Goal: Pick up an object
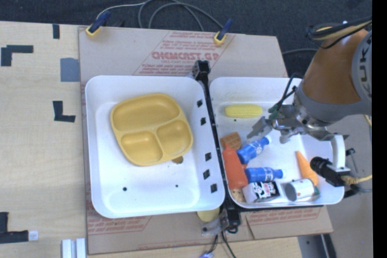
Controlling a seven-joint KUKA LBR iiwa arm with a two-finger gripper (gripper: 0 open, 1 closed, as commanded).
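My gripper [270, 133] hangs over the middle of the right bin [273, 85], with its fingers spread open and nothing between them. Just below and left of it lies a small blue bottle [253, 150]. A yellow corn cob [243, 110] rests further back in the bin. Along the bin's front lie a red-orange bottle [234, 167], a blue and white can [263, 174], a black and white carton [261, 191], a grey cylinder [299, 190] and an orange carrot [306, 167]. A brown block [230, 142] sits beside the blue bottle.
The left bin [100, 130] holds a yellow divided plate [151, 128]. A black divider [208, 136] runs between the bins. The arm's grey and orange wrist [335, 81] covers the right bin's far right corner. Cables loop on the floor behind the bench.
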